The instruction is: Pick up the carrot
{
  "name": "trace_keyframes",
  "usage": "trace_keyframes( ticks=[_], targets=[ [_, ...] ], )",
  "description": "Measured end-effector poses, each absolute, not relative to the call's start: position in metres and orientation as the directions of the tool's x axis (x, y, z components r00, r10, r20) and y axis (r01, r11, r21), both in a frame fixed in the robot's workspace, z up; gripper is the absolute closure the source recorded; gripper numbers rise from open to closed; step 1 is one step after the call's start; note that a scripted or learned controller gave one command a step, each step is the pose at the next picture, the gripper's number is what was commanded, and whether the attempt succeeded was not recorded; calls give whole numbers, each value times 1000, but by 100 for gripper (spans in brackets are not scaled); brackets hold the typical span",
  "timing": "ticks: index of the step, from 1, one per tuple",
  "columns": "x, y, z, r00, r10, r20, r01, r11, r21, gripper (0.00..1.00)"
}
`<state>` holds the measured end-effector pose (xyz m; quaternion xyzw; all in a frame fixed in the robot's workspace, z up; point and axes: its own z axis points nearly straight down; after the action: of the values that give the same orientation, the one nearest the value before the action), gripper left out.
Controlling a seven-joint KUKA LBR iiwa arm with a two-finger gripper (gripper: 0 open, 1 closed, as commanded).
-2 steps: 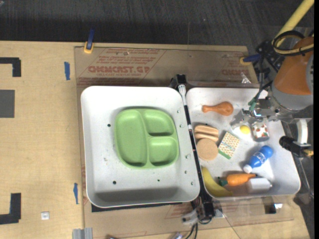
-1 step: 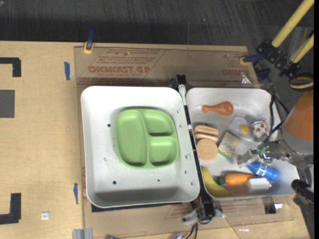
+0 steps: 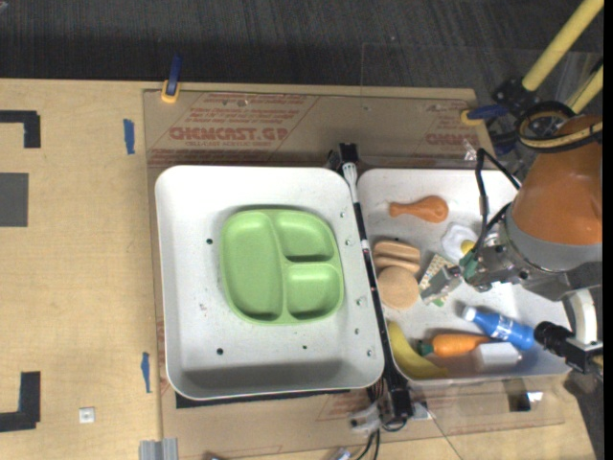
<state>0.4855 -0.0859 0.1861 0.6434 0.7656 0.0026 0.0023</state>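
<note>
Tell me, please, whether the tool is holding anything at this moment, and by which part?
Nothing is held. The tool hangs in the right bin beside the wooden piece. The carrot lies apart from it, near the bin's front, beside the banana.

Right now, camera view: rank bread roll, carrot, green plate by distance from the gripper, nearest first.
From the gripper:
1. Bread roll, just to its left in the right bin.
2. Carrot, below it near the bin's front edge.
3. Green plate, in the left bin.
</note>
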Motion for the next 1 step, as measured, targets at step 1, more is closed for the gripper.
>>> trace_keyframes(
  ticks=[1],
  targets=[
    [478,-96,124,-207,978,4,978,207,-8,0]
  ],
)
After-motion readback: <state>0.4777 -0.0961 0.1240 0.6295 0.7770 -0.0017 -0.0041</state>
